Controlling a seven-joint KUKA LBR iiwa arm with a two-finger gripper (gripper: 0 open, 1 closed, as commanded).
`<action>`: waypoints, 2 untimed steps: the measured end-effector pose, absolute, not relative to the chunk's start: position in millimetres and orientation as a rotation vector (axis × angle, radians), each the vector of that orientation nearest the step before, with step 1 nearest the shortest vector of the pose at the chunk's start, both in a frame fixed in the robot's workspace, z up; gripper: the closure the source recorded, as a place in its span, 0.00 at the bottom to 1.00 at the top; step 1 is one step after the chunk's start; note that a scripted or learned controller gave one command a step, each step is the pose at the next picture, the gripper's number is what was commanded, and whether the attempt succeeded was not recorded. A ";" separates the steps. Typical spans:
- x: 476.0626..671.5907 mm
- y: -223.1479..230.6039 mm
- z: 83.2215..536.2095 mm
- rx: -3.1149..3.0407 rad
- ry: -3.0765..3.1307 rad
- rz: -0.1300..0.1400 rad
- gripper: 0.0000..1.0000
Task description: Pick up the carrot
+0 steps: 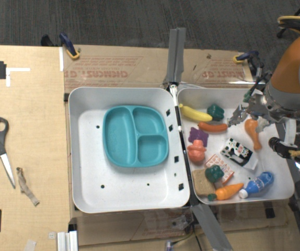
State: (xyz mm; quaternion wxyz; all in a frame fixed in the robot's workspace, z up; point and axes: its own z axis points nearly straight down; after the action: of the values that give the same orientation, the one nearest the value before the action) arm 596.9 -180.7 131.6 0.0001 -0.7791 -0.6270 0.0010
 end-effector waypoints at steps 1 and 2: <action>594.8 -198.5 92.0 -2.569 -1.802 0.001 0.00; 594.9 -198.4 101.0 -2.566 -1.808 0.004 1.00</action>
State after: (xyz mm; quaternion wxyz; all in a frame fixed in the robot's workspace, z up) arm 594.9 -198.4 101.0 0.0014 -0.8175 -0.5759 0.0014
